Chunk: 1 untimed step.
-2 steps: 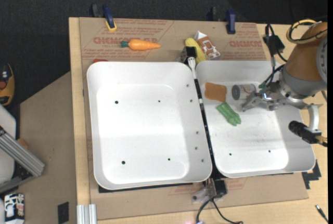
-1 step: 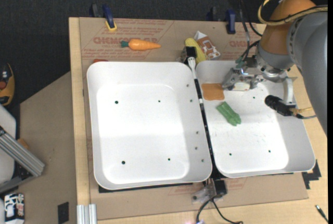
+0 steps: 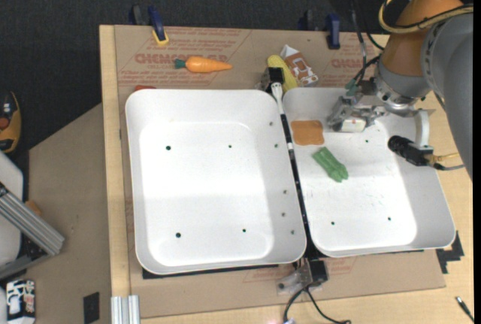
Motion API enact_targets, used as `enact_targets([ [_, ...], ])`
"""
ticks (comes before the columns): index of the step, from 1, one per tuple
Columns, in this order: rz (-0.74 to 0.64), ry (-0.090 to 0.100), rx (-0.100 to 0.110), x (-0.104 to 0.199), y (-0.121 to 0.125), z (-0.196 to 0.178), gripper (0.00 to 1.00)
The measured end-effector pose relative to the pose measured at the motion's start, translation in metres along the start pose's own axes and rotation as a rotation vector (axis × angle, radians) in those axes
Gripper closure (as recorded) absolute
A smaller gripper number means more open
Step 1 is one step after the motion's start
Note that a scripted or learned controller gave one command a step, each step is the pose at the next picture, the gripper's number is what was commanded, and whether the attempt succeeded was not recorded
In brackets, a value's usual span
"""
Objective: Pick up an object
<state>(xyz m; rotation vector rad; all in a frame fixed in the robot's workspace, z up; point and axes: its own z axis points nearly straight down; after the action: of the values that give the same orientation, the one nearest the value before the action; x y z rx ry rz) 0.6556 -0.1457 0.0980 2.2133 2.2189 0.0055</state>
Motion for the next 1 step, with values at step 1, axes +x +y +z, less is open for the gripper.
enact_targets([
  [1, -0.011, 0.008, -0.006, 0.1287, 0.0155, -0.0944, 1.0],
])
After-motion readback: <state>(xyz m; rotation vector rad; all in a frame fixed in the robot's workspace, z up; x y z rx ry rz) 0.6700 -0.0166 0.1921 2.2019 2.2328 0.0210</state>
